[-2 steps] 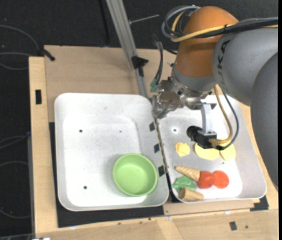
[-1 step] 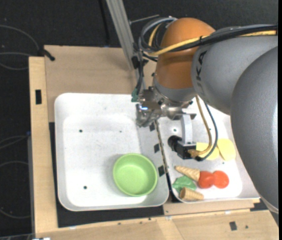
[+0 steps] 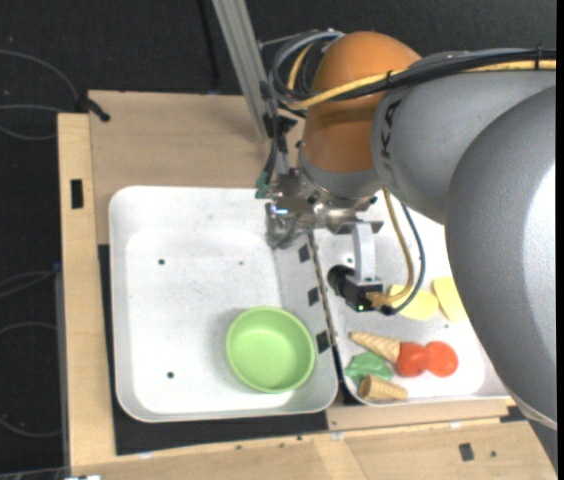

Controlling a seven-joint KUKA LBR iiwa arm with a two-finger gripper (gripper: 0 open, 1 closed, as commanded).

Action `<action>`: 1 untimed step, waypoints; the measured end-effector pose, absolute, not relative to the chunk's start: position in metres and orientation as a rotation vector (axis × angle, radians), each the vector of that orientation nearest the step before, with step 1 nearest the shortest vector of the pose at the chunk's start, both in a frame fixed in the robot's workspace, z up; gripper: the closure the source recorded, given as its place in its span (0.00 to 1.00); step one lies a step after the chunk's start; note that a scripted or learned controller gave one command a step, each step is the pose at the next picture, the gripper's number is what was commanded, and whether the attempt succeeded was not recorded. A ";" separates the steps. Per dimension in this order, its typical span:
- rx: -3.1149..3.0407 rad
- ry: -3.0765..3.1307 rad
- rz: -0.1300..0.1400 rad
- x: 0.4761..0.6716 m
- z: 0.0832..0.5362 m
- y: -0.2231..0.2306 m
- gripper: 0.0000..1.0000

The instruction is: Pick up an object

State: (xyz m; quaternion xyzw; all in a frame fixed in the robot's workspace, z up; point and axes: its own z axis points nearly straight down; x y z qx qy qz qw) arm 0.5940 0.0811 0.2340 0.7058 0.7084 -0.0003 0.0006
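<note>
So the arm (image 3: 482, 168) is reaching in from the right and its wrist is parked right over the divide between the two bins, up toward the back. The jaws (image 3: 284, 230) sit low over the inner edge of the left bin (image 3: 152, 228), but honestly they're just a dark tangle of metal from this angle, so I can't tell how far open they are or whether anything's in there. Nothing obvious is hanging from them.

The pickable stuff is mostly elsewhere. A green bowl (image 3: 270, 349) sits at the front of the left bin, well apart from the jaws. The right bin (image 3: 462, 388) has a little pile at its front: a red tomato (image 3: 427, 359), a cone (image 3: 376, 346) just beside it, a second cone (image 3: 382, 389) nearer the front wall, something green (image 3: 366, 365) between the cones, and a yellow piece (image 3: 432, 299) partly under the arm.

My read: this is the approach stage, nothing grabbed yet. Next move needs picking a target, then shifting forward over it and dropping straight down. The bowl would probably need a rim grab; the pile is crowded, so aim matters.
</note>
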 end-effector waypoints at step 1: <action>2.218 2.224 0.000 0.594 0.234 0.081 0.00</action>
